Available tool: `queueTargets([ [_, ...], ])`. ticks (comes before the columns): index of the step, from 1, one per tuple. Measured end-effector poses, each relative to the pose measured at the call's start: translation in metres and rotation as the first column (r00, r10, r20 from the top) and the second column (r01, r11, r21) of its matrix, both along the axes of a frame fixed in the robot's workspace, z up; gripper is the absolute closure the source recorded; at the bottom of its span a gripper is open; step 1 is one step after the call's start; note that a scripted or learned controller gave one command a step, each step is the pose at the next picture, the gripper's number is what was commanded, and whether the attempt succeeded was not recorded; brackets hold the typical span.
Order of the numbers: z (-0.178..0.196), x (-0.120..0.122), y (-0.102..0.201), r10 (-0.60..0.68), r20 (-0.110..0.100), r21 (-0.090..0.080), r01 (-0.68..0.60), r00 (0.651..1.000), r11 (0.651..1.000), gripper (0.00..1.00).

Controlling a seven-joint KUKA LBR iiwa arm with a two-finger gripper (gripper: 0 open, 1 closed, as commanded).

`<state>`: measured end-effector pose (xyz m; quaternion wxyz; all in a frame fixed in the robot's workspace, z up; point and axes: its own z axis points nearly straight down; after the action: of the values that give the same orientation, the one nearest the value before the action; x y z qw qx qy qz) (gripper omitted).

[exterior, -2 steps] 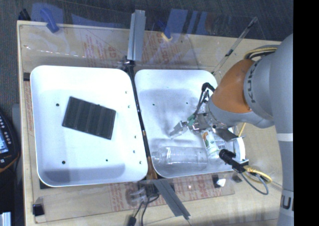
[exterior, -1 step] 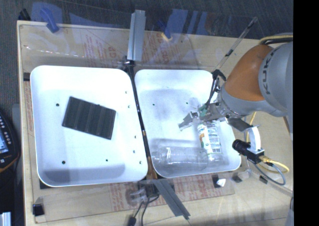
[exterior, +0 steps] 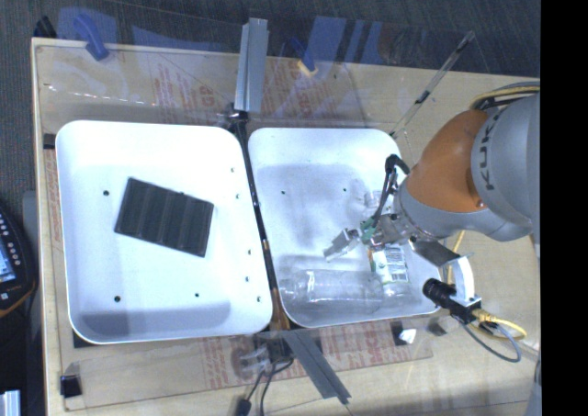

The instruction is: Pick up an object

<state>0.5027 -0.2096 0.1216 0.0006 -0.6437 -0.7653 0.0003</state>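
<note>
Okay, your gripper [exterior: 375, 232] sits low in the right white bin [exterior: 303, 152], over a clear plastic bottle [exterior: 335, 287] and small labelled packet [exterior: 393, 264]; grip state, can't tell. Looks like the grasp step: next close, then lift straight.

Gripper [exterior: 360, 235] stands low in the right bin [exterior: 303, 152]. Just below it a clear plastic bottle [exterior: 335, 286] lies along the front wall, with a labelled packet [exterior: 390, 263] crowding its right side. Floor above and left of it is open (bare white). Far left, a dark ribbed slab [exterior: 165, 217] occupies the left bin [exterior: 83, 148].
</note>
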Motion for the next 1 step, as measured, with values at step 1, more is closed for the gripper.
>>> queueTargets([
  [1,0.0519,0.0027,-0.0014,-0.021,0.002,0.0,0.021,1.0,1.0,0.0],
])
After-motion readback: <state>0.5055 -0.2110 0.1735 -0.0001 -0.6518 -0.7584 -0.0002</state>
